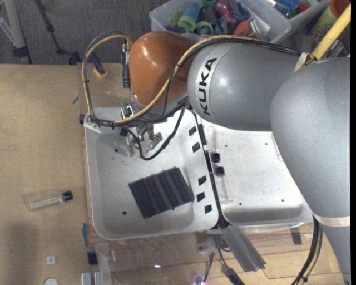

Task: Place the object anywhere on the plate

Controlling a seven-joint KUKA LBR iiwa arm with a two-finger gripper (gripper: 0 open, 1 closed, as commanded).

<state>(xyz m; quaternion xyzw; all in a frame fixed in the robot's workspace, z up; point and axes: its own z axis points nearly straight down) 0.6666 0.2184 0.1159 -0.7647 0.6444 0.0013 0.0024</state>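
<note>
Over the left bin (105, 167), the arm's gripper (135, 140) hangs near the far-left corner, wrapped in looping yellow and black cables (105, 119). We cannot tell whether the claw is released or clenched, nor whether it carries anything. The dark ribbed slab (162, 191) that we take for the plate lies flat on the same bin's floor, nearer the camera and well apart from the gripper. As we judge it, the step in hand is carrying the object to that slab. It would go best as a level pass towards the camera, stopping squarely above the ribs and lowering close before any release, since the ridges could tip or roll a small piece. The cables trail low near the gripper and could snag. The black clips (201, 181) along the wall between the bins sit just beside the slab. The right bin (256, 167) lies under the arm's bulk. A capped clear vial (48, 198) rests on the bench outside, and a tub of bright toys (222, 16) stands behind.
</note>
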